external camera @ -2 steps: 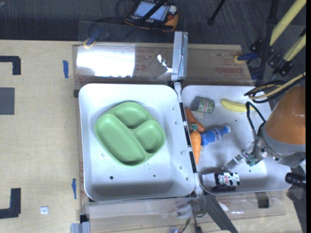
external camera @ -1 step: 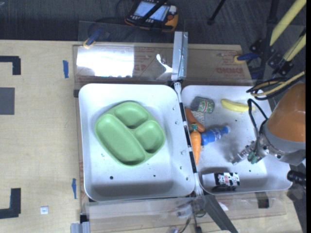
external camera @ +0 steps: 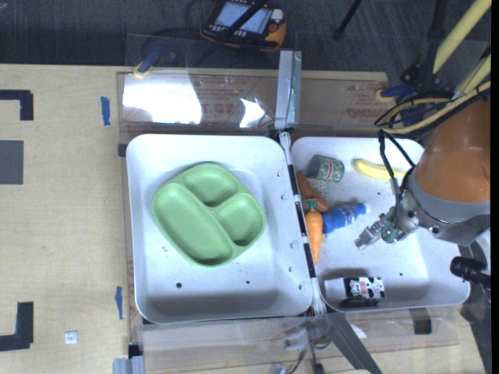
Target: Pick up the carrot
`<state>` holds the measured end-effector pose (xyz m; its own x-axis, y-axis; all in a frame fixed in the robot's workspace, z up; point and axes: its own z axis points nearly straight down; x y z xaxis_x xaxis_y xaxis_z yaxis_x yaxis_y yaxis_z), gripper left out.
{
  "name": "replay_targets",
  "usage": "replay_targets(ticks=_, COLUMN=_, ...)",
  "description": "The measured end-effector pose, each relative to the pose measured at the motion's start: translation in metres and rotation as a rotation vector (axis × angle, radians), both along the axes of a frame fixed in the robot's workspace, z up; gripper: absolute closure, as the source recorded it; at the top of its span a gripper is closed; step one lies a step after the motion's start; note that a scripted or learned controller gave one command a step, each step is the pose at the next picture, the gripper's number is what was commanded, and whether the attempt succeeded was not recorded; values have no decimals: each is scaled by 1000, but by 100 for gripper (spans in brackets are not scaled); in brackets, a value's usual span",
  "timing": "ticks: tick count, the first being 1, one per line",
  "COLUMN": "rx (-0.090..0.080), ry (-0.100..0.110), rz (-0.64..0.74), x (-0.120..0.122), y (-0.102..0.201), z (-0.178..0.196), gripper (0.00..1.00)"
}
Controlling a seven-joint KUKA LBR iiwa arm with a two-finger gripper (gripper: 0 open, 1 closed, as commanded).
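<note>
The orange carrot [external camera: 313, 228] lies lengthwise along the left wall of the right bin [external camera: 413, 275], its green top end pointing away from me. My gripper [external camera: 379, 233] hovers over the middle of that bin, to the right of the carrot and clear of it. A blue bottle [external camera: 344, 215] lies between the gripper and the carrot, nearly touching the carrot's top. Nothing is seen held in the gripper.
The right bin also holds a tin can [external camera: 326, 168], a yellow banana [external camera: 375, 168], a second orange piece [external camera: 305, 185] by the left wall, and a small black and white object [external camera: 364, 287] near the front. A green divided plate [external camera: 207, 213] sits in the left bin [external camera: 148, 287].
</note>
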<state>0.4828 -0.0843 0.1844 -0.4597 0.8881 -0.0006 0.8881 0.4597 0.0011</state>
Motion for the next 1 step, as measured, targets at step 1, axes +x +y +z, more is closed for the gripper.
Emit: replay_targets(ticks=1, rx=1, ry=2, rz=108, x=-3, y=67, z=0, gripper=100)
